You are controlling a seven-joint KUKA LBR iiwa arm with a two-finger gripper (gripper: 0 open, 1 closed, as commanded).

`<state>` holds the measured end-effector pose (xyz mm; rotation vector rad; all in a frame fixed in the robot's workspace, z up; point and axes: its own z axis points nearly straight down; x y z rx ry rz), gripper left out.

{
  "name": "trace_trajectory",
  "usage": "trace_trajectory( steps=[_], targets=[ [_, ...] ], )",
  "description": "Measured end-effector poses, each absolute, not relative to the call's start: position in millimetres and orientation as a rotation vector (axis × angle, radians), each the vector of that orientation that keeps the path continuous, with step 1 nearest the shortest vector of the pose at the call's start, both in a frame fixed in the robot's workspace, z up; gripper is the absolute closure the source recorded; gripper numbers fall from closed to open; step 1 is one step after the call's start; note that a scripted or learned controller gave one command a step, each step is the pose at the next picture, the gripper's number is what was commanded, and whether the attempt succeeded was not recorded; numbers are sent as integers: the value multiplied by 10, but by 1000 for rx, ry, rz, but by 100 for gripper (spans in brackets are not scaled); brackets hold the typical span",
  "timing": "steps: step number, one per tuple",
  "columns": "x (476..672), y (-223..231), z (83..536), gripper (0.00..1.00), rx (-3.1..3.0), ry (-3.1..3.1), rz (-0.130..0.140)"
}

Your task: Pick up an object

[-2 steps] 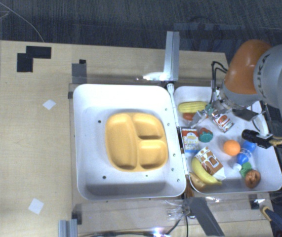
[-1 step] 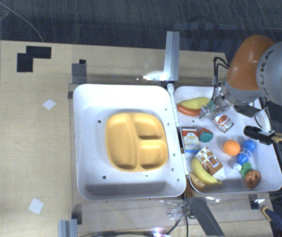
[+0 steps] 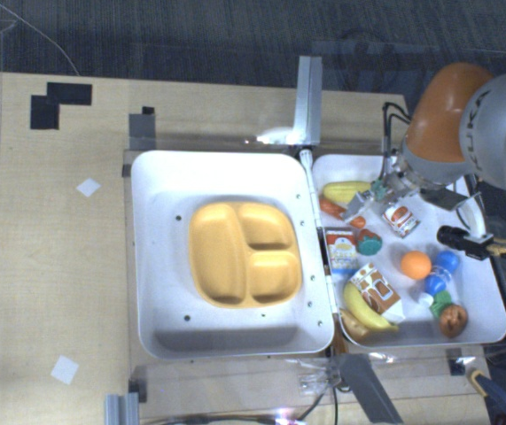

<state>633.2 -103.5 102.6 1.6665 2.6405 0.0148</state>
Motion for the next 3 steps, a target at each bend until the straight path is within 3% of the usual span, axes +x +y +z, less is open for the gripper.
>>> trace_trajectory(
  steps=[1, 2, 3],
  targets=[
    [6618, -938, 872, 0, 1788, 2574, 7],
    [6647, -932, 1017, 100, 1777, 2572, 13],
    [6724, -260, 1918, 100, 1836, 2534, 18]
  ],
)
